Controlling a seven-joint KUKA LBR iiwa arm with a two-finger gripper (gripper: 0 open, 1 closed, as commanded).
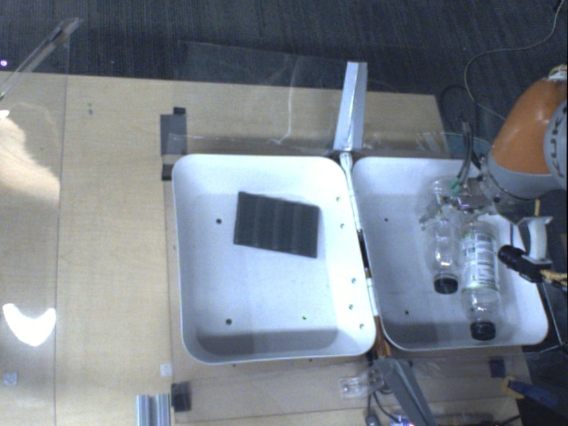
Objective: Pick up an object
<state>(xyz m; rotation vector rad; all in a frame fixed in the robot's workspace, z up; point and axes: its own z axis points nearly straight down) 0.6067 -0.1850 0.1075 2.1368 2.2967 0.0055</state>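
The bench (98,264) is a pale wooden surface carrying 2 shallow white bins side by side, with dark carpet beyond its far edge. The left bin (200,318) holds 1 item: a flat dark grey ribbed pad (276,224), rectangular, lying slightly askew in the far half of the bin, clear of all walls. The right bin (390,238) holds 2 clear plastic bottles lying on their sides, roughly parallel, black caps pointing toward the near wall. Bottle 1 (443,256), on the left, is unlabelled and shorter in view, its cap near the middle of the bin. Bottle 2 (480,269), on the right, carries a white printed label around its middle and its cap lies close to the near wall. The 2 bottles lie just beside each other; whether they touch cannot be determined. The arm (532,145) enters from the right, its orange band showing above the far right part of the right bin. The gripper (457,198) is positioned over the far ends of the 2 bottles, where glare and clear plastic merge with the metal parts; the state of the fingers cannot be told, and no object can be confirmed between them. A grey metal bar (351,105) stands upright at the far junction of the 2 bins. Dark cables (524,264) run along the right rim of the right bin
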